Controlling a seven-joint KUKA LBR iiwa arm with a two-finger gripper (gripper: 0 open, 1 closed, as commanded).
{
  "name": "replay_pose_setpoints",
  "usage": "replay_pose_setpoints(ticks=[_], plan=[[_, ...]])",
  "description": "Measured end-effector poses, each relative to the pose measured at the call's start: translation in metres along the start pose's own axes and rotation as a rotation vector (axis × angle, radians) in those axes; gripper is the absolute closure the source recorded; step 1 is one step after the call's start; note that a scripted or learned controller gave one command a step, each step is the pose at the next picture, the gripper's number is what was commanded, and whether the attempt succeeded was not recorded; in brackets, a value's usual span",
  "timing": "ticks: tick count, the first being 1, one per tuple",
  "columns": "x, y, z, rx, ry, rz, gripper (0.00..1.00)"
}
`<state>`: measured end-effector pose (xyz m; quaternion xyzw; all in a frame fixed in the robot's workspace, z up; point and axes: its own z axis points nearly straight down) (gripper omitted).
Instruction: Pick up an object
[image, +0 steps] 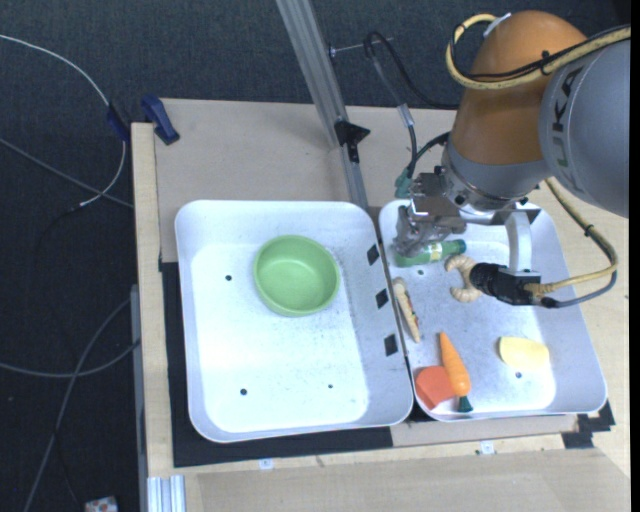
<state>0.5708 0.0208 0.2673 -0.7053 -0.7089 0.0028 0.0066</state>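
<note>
Two white bins (200, 300) before us; our hand (418, 235) hovers low over a green bottle (432, 252) in the right bin, grip unclear. Crowded toys nearby could cause a miss.

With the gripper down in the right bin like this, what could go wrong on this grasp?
1. The gripper sits low at the right bin's upper-left corner, over a green bottle-like item; so near the wall, it may scrape the rim or close off-centre.
2. Small pieces crowd that spot: a beige figure and a pale stick lie close by, so the approach may nudge them or catch two items.
</note>
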Motion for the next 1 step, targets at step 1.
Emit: replay_pose_setpoints(ticks=[1], plan=[[0.0536, -0.0094, 0.0195, 0.003, -0.001, -0.001, 1.0]])
